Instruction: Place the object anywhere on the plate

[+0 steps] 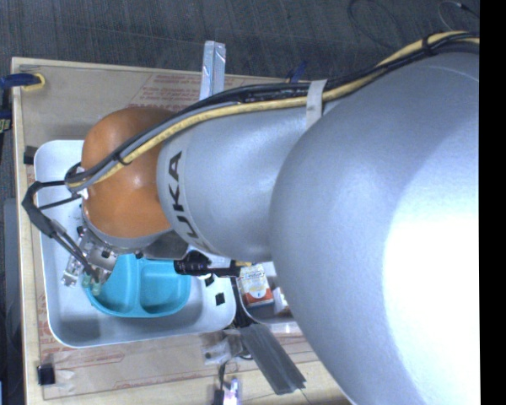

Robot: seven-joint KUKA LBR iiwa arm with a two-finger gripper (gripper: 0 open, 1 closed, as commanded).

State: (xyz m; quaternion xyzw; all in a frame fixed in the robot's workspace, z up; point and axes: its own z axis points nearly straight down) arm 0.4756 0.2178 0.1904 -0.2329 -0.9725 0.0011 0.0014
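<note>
Placement looks to be the step in hand: I'm holding the gripper (83, 270) low over the left edge of the blue plate (148, 289) in the white bin (76, 327). I'm not making out the object itself. Next I'm confirming something sits over the plate before releasing.

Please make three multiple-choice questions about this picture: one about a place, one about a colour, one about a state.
1. Where does the gripper hang?
A. over the blue plate's left edge
B. over the bench's wooden top
C. over the floor

2. What colour is the plate?
A. red
B. blue
C. black

3. How does the plate lie?
A. inside the white bin
B. on the floor
C. stacked on a box

Answers: 1 A, its tip overlaps the plate's left rim; 2 B, it is bright blue; 3 A, the bin's white walls surround it.
</note>
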